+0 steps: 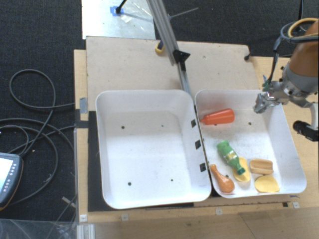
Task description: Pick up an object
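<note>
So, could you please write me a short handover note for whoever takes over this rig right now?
Claw: above the right bin's far right rim, nothing seen between its fingers; open or shut cannot be told from here.
Objects, all in the right bin: orange carrot at the far left; green bottle mid-bin, leaning onto a yellow banana piece; chicken drumstick at the near left corner; hot dog bun and a yellow chip near the front right.
Left bin: holds none of these objects.
Done: nothing picked yet.
Left: lower the claw onto one object, grasp and lift. The carrot lies apart from the others, probably the easiest.
</note>
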Controlling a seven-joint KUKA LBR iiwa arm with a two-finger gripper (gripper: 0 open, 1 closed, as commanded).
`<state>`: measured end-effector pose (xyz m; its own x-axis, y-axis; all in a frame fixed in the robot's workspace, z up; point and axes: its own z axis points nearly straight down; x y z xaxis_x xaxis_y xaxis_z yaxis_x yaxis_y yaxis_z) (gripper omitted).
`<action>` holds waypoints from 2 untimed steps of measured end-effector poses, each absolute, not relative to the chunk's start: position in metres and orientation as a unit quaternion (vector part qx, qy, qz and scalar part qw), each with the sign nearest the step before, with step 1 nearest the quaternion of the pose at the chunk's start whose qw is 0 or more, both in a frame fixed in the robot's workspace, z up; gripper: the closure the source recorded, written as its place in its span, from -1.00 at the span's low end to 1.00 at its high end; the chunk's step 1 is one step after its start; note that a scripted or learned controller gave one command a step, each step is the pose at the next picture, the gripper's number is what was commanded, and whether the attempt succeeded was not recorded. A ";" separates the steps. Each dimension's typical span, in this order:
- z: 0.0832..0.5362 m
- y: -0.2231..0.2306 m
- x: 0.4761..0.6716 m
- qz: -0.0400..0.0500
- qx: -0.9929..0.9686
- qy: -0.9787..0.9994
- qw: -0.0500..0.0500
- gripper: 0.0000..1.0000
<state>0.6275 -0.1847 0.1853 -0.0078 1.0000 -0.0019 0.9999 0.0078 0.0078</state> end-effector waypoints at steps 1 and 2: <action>0.235 -0.185 0.629 0.002 0.704 0.710 0.004 1.00; 0.217 -0.185 0.630 0.000 0.705 0.710 0.001 1.00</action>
<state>0.6302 -0.1850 0.2172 -0.0072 1.0000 -0.0014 1.0000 0.0072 0.0012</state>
